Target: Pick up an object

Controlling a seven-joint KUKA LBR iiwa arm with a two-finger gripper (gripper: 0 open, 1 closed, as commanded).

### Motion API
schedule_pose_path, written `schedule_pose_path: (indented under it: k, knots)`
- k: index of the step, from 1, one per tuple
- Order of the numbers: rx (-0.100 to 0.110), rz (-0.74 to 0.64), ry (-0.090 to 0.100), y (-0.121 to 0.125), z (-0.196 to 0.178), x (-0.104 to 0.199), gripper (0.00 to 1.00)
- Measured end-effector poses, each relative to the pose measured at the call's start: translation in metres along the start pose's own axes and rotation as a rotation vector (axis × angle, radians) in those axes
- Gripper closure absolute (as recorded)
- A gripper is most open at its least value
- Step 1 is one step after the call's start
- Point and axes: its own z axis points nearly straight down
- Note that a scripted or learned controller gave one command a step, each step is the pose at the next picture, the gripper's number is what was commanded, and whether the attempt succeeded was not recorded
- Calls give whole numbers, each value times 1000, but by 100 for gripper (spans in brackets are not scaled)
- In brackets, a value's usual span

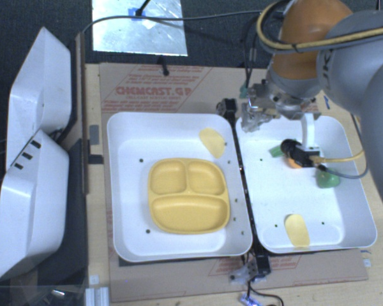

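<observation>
1. Light falls evenly from above; both white bins (179, 247) read bright, nearly washed out on their floors.
2. A metal sheet (139, 16) at the top edge throws patchy glare.
3. Shadows are soft and short, as under the yellow tray (189, 195).
4. My arm (364, 56), nearest the lens, looks slightly soft; the picture is grainy, dark around the bench.
</observation>
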Motion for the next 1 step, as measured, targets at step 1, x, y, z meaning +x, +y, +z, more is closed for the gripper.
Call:
schedule_pose_path:
  k: [1]
  knots:
    - [0, 0, 0, -21, -5, 54, 100]
